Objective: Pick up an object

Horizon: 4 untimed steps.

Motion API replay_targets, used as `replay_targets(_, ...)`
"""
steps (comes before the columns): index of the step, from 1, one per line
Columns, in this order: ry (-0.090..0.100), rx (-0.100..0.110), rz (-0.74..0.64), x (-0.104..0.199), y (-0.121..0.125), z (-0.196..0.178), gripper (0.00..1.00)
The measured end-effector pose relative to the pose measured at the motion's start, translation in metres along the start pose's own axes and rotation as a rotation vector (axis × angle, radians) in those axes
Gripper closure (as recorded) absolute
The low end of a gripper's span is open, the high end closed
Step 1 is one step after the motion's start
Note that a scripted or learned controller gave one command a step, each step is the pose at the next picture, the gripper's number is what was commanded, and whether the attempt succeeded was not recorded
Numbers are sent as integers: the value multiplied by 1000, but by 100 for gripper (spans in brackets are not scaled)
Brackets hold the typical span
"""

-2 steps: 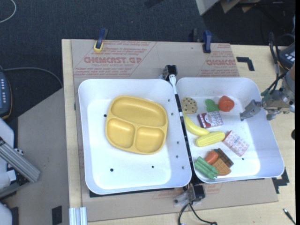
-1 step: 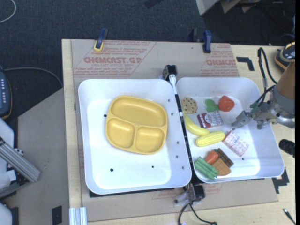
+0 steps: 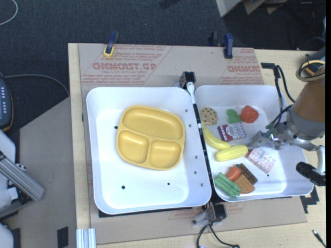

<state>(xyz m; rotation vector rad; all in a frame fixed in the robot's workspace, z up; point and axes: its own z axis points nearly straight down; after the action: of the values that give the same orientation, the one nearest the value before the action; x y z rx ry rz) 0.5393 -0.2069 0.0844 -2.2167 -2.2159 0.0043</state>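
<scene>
The right bin (image 3: 274, 94) holds several toy foods: a cookie (image 3: 209, 115), a small green piece (image 3: 233, 115), a red tomato (image 3: 249, 113), a banana (image 3: 211, 137), a red-and-white packet (image 3: 231, 132), a yellow corn cob (image 3: 231, 152), a white packet with red print (image 3: 262, 159), an orange-and-brown piece (image 3: 243, 175) and a green vegetable (image 3: 227, 184). My gripper (image 3: 258, 140) reaches in low from the right. It sits just above the white packet, to the right of the corn cob. Nothing is visibly held.
The left bin (image 3: 103, 154) holds a yellow divided plate (image 3: 150, 137). A black clip (image 3: 187, 79) sits at the top of the seam between the bins. The arm's orange band (image 3: 313, 105) hangs over the right bin's right edge.
</scene>
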Motion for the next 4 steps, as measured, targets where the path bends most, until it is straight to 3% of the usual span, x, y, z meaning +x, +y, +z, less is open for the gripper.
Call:
replay_targets(1,-4,-8,1,-1,2,-14,100)
replay_targets(3,-7,-14,-1,-8,1,-114,100)
replay_targets(4,-7,-13,-1,-8,2,-143,100)
